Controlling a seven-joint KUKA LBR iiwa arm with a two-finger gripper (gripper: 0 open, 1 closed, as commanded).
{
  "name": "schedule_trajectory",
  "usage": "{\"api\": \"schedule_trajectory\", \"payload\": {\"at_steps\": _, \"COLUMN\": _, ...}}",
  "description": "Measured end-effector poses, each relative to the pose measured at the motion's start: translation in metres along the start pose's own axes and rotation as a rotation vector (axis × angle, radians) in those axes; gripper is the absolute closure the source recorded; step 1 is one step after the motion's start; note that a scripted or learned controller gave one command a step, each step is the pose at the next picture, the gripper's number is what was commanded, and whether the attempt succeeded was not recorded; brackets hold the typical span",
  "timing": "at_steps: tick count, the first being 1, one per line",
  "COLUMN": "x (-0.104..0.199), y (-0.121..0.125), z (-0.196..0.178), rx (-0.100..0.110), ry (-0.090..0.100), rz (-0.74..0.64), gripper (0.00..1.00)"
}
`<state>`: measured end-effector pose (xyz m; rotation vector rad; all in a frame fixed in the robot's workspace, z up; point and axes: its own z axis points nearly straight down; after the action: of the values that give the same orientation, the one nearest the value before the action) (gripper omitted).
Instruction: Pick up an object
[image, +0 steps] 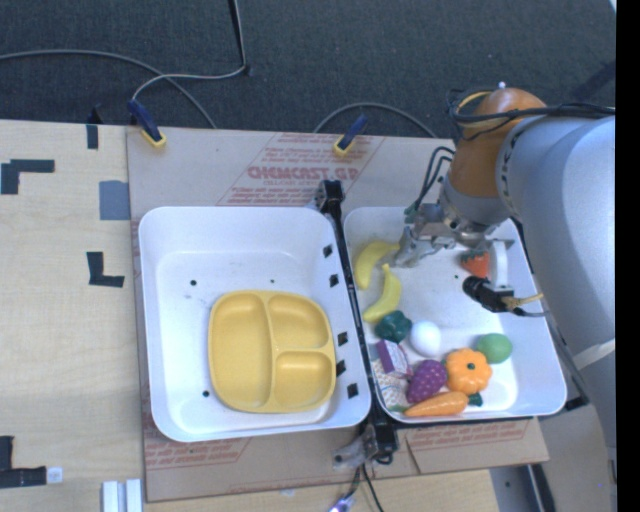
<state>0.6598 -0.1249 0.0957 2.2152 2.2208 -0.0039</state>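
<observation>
A robot arm (560, 200) is reaching into the right bin (545, 385) on the desk, its claw (420, 245) hovering just beside a banana (378, 275), seemingly lining up a grab. Whether the claw is wide or narrow cannot be told. Toy foods are crowding the bin's near end; a yellow tray (270, 350) is sitting in the left bin (165, 300).

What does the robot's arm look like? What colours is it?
The arm is fat, round and grey, with a shiny orange band near the wrist. Thin black cables loop round the orange part. Its gripper is a small grey metal piece at the end.
</observation>
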Motion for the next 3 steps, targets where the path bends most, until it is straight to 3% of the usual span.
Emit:
{"api": "schedule_trajectory", "payload": {"at_steps": 1, "x": 0.0, "y": 0.0, "z": 0.0, "rx": 0.0, "ry": 0.0, "rz": 0.0, "gripper": 0.0}}
{"api": "schedule_trajectory", "payload": {"at_steps": 2, "x": 0.027, "y": -0.058, "z": 0.009, "rx": 0.0, "ry": 0.002, "rz": 0.004, "gripper": 0.0}}
{"api": "schedule_trajectory", "payload": {"at_steps": 3, "x": 0.028, "y": -0.032, "z": 0.01, "rx": 0.0, "ry": 0.004, "rz": 0.002, "gripper": 0.0}}
